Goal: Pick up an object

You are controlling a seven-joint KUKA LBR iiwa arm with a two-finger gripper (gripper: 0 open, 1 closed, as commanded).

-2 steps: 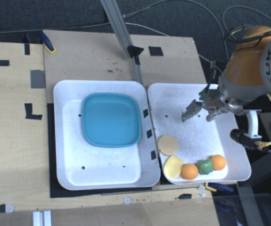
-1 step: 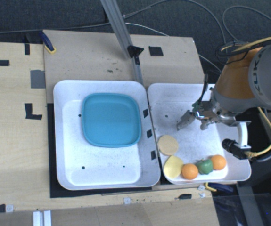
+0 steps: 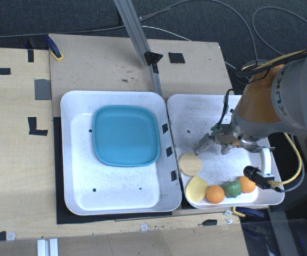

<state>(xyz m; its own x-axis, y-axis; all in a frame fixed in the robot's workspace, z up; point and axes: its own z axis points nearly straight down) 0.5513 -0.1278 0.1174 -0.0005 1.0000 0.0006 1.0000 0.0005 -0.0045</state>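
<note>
Sitting side by side on the bench are two white bins, the left bin [image 3: 78, 196] at nine o'clock carrying a big blue plate [image 3: 125, 135] and the right bin [image 3: 196, 108] at three o'clock keeping the small food toys bunched at its six o'clock edge. Reaching in from three o'clock, the grey arm [image 3: 281, 97] is hanging its gripper [image 3: 207, 143] over bare floor with fingers spread and nothing between them, probably getting ready to drop onto the pale round disc [image 3: 190, 164] just toward six o'clock. Past it are lying a yellow piece [image 3: 196, 189], an orange ball [image 3: 214, 194], a green toy [image 3: 231, 189] and another orange piece [image 3: 248, 184].
</note>
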